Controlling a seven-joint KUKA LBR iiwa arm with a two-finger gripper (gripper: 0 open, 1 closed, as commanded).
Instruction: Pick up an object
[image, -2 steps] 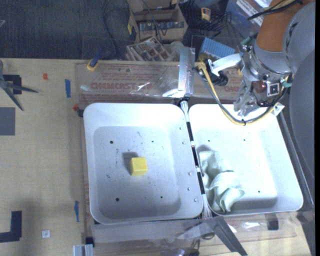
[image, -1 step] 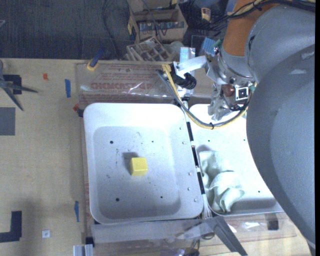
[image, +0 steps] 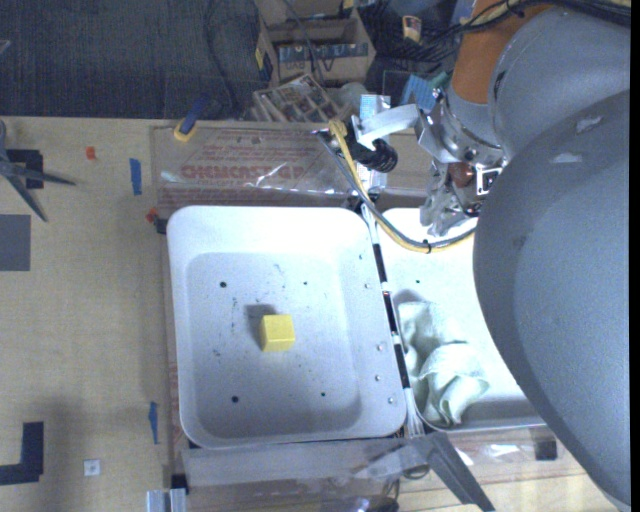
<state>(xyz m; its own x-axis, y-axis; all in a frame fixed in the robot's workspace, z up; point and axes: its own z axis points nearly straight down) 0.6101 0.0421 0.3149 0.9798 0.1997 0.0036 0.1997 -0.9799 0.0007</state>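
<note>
Wooden counter (image: 80, 330) carries two shallow white bins side by side, with cables and cardboard clutter along the far edge. Big grey arm (image: 560, 250) fills the right side of the view, orange band (image: 485, 40) showing near the top, and covers most of the right bin (image: 440, 255). Left bin (image: 270, 320) sits fully in view, its floor scuffed with small dark specks. Crumpled pale green-white cloth (image: 440, 365) lies in the right bin, just beside the divider between the bins and partly under the arm. Yellow block (image: 277, 332) sits alone near the middle of the left bin floor, flat on it, well apart from the walls. Gripper (image: 450, 205) hangs over the far end of the right bin, well apart from both the block and the cloth. Cannot tell its state: wrist hardware and cables crowd that spot. Yellow cable (image: 385, 225) loops from the wrist area down along the divider. Nothing seen held.
</note>
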